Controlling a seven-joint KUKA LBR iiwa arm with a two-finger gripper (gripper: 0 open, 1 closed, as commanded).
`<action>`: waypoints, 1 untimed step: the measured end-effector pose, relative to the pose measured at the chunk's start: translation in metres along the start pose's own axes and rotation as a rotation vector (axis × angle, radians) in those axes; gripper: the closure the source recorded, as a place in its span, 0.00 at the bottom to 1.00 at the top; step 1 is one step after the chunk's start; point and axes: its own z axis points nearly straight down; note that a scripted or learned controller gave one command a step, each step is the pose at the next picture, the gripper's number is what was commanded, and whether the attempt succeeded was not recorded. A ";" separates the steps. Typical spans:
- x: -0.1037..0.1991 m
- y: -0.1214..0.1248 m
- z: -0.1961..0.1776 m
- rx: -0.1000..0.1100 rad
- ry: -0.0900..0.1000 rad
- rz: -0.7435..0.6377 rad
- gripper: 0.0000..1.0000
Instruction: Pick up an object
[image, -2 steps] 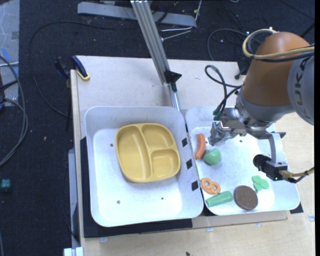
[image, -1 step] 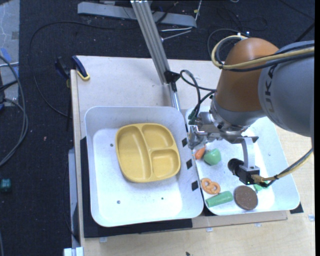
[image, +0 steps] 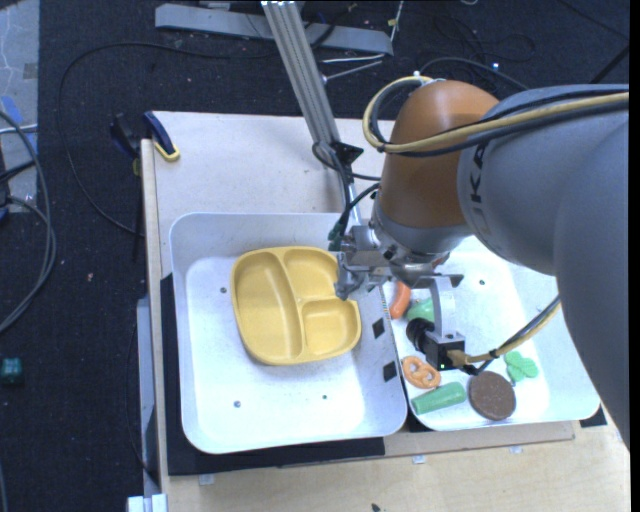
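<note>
The gripper (image: 352, 268) is sitting low over the right edge of the yellow divided plate (image: 293, 303), at the ridge between the two bins. Its grip state cannot be told from the camera view, because the wrist housing and cabling are covering it. No object is showing as lifted by it.

The arm (image: 500, 170) is reaching in from the right, with its orange band (image: 435, 150) lying directly above the gripper and a yellow cable (image: 440, 135) looping across that band.

The yellow divided plate is lying flat in the left bin (image: 200, 400), slightly toward that bin's upper right, with its three compartments facing up. The plate's right rim is lying just under the gripper.

The right bin (image: 560, 400) is holding several small items. An orange piece (image: 400, 298) is lying just beside the gripper's lower right. A pretzel-shaped piece (image: 420, 373) is resting near the bin's left wall. A green cylinder (image: 439, 398) is lying just below it, touching or nearly touching a brown disc (image: 492, 395). A small green piece (image: 521, 366) is lying just above and to the right of the disc.
</note>
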 end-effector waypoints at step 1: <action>-0.003 0.000 -0.001 -0.001 -0.001 0.006 0.00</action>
